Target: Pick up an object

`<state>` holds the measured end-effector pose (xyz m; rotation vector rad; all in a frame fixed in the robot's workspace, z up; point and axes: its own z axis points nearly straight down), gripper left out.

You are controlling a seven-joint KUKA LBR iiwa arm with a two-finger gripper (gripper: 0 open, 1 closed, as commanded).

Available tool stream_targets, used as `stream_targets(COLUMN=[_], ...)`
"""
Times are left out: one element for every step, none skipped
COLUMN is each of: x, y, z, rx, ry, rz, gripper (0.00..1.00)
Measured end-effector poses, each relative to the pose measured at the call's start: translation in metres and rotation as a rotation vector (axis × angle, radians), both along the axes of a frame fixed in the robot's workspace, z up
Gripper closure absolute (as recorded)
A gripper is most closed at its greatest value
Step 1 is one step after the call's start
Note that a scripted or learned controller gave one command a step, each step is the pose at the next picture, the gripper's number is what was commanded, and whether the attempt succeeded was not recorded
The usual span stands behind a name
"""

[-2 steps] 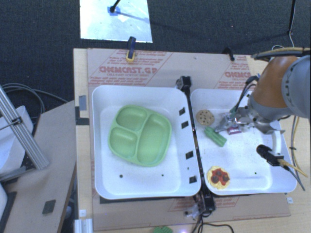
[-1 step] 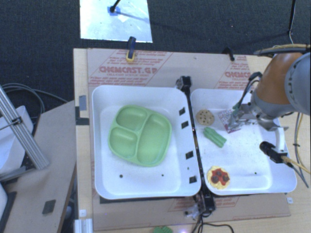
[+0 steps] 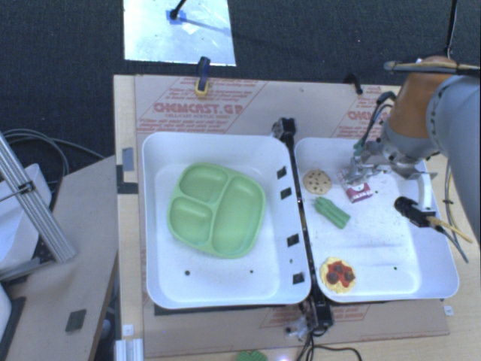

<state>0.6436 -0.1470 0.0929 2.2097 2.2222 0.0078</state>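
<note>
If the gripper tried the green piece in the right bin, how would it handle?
The green piece looks elongated and lies flat, so it probably won't tip. If rounded, it may roll sideways when nudged. It seems small toy food, likely light and stiff.

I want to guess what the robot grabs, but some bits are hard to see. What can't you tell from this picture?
- Gripper: too small and cluttered in the camera view to tell whether it is open or shut.
- Red packet: its label is too small to read, and whether the gripper touches it is unclear.
- Arm: cut off by the right edge.
- Green thing below the bench: cut off by the bottom edge.
</note>
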Motion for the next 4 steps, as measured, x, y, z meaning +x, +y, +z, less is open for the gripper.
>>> stream_targets(x=[0.000, -0.073, -0.073, -0.073], y=[0.002, 0.057, 0.055, 0.055], z=[-0.001, 0.000, -0.001, -0.001], rx=[0.000, -0.006, -0.005, -0.005], ry=[-0.008, -0.016, -0.013, -0.013], rz=[0.000, -0.001, -0.003, -0.003], gripper=[0.00, 0.00, 0.00, 0.00])
